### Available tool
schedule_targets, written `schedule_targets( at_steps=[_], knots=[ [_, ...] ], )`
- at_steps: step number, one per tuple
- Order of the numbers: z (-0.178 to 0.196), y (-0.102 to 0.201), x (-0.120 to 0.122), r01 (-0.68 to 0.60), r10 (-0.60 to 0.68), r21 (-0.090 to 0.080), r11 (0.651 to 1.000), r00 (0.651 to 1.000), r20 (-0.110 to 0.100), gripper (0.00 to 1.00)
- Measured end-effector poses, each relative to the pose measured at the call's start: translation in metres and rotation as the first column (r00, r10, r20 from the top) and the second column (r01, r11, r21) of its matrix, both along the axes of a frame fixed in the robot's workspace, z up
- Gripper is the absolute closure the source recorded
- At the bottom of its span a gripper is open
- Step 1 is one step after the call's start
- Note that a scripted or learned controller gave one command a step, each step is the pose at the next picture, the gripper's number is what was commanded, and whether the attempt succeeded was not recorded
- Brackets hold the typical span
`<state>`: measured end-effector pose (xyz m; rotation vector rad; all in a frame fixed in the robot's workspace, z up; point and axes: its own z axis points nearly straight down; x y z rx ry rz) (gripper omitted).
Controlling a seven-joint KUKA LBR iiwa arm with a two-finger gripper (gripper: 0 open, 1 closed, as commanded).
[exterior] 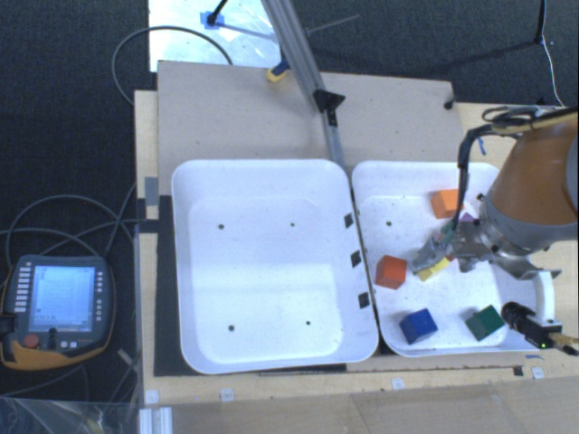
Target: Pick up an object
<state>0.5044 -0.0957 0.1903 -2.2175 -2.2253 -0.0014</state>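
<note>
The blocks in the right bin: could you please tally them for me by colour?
Orange blocks: 2
Blue block: 1
Green block: 1
Yellow block: 1, partly under the gripper
Total: 5

The claw (436, 259) hangs low in the right bin (389, 333), over a yellow block (434, 268) beside an orange cube (391, 272).
</note>
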Motion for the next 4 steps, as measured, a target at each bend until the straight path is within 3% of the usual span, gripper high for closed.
schedule_targets(
  at_steps=[1, 3, 4],
  knots=[
    [0.000, 0.000, 0.000, 0.001, -0.001, 0.000, 1.000, 1.000, 0.001, 0.00],
    [-0.096, -0.006, -0.005, 0.001, -0.001, 0.001, 1.000, 1.000, -0.005, 0.00],
    [-0.083, -0.006, -0.003, -0.001, 0.001, 0.000, 1.000, 1.000, 0.003, 1.00]
  ],
)
